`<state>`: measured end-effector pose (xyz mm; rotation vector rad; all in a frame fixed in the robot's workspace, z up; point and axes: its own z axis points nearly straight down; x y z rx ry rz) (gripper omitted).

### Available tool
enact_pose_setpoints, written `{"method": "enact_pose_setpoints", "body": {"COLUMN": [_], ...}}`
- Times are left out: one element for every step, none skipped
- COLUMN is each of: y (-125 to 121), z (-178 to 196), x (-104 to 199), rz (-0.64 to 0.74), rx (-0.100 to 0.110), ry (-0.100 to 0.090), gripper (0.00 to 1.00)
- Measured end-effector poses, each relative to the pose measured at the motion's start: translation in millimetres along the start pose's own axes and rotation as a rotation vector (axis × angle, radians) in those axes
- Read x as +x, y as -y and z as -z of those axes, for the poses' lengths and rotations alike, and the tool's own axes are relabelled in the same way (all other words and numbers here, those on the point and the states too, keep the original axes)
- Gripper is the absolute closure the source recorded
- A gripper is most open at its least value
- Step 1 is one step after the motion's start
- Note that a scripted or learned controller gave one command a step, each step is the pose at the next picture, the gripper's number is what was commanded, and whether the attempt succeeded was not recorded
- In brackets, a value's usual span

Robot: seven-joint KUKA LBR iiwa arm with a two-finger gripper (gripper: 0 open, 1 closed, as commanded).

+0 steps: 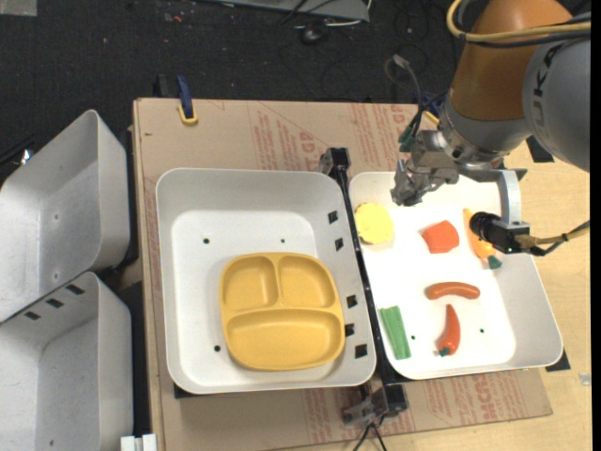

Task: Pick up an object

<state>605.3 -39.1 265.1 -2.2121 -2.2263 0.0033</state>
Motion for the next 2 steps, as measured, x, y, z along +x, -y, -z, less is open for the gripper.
{"method": "enact_pose_setpoints", "body": {"y": [3.3, 4.1], "z": [-4.1, -18.1], "x": [45.8, 91.0], "rz": [0.000, 0.000], "rx": [-0.002, -0.001], "ry": [0.000, 0.000], "gripper": [1.00, 1.00]}}
